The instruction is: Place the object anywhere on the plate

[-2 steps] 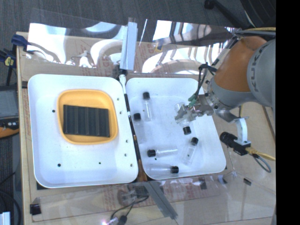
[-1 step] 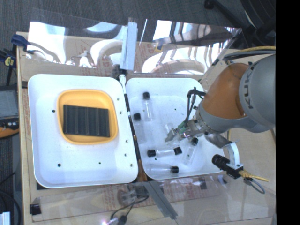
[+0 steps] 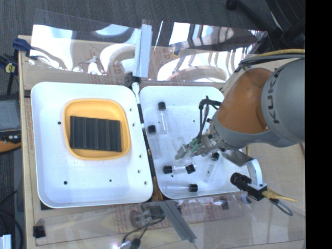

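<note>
A yellow plate point(image 3: 96, 111) with a dark ridged centre lies in the left bin point(image 3: 46, 175). Several small clear vials with black caps are scattered in the right bin point(image 3: 179, 100): one upright in view near the back point(image 3: 163, 119), one near the front point(image 3: 174, 168) and one by the front wall point(image 3: 192, 188). My gripper point(image 3: 187, 151) hangs low over the middle of the right bin, among the vials, under the arm's orange band point(image 3: 241, 108). A clear vial lies just beside its tip; I cannot tell whether it is held.
A loose black cap point(image 3: 151, 129) lies near the wall between the bins, and another vial point(image 3: 212, 166) rests under the wrist. The bulky arm covers the right bin's right side. Cables and a black fitting point(image 3: 244, 183) sit past the front right corner.
</note>
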You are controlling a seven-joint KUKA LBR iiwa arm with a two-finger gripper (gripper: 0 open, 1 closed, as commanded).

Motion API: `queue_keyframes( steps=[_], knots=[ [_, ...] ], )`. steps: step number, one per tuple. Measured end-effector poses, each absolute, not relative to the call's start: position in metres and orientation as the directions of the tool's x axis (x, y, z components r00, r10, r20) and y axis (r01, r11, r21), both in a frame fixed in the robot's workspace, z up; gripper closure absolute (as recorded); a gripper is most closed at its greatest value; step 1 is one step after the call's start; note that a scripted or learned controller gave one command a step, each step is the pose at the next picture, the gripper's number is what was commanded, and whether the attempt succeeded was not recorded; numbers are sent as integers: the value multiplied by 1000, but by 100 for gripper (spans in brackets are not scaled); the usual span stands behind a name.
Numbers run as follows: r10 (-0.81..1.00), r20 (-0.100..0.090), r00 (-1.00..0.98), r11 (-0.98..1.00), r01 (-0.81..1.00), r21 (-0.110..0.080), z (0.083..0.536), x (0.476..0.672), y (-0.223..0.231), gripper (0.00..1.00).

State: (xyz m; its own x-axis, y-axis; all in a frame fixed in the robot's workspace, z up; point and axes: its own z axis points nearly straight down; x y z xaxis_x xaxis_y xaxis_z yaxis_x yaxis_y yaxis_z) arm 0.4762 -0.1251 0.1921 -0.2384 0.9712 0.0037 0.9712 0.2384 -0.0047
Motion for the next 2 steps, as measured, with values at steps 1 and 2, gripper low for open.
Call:
queue_keyframes(
  steps=[1,2],
  knots=[
    [927,3,-374,374,927,-3,179,477,-99,100],
    [795,0,-607,607,795,0,192,519,-68,100]
  ],
)
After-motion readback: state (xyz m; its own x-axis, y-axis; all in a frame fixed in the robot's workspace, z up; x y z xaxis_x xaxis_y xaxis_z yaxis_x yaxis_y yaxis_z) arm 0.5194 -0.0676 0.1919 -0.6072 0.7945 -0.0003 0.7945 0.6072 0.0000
